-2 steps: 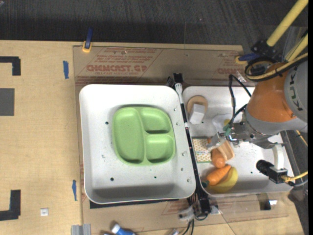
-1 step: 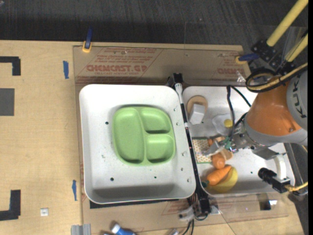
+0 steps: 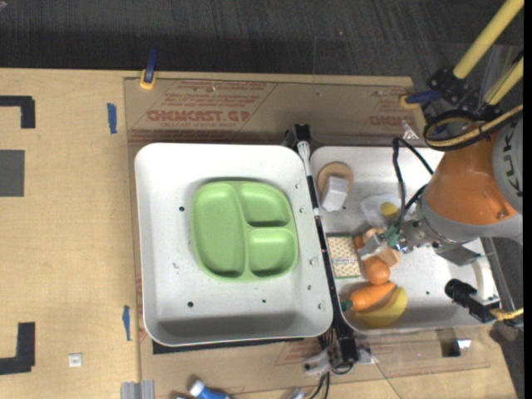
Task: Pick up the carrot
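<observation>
The carrot (image 3: 371, 294) is orange with a small green end on its left. It lies across a yellow banana (image 3: 391, 307) at the front of the right bin (image 3: 432, 293). My gripper (image 3: 387, 239) hangs over the middle of that bin, a short way behind the carrot and apart from it. A round orange fruit (image 3: 378, 269) sits between the gripper and the carrot. The wrist with its orange band (image 3: 467, 185) covers the bin's right side.
The left bin (image 3: 166, 223) holds a green divided plate (image 3: 243, 228). In the right bin are a tan round piece (image 3: 335, 173), a white block (image 3: 335, 196), a checked cracker (image 3: 342, 257), a small yellow item (image 3: 388, 210) and a brownish item (image 3: 363, 241). Cables run near the wrist.
</observation>
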